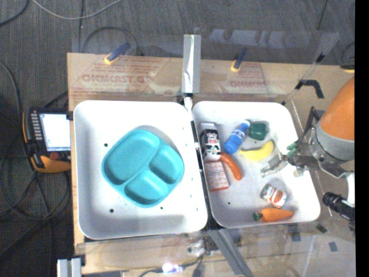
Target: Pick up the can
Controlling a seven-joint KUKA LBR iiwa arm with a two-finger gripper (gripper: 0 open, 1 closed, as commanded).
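We find the can [273,195] lying on its side near the front right of the right bin [300,209], just above a carrot [273,215] and below, clear of, the gripper [275,165]. The arm [337,126] reaches in from the right over the bin's right wall. We note the jaws parted, gripping nothing, beside a banana [258,150].
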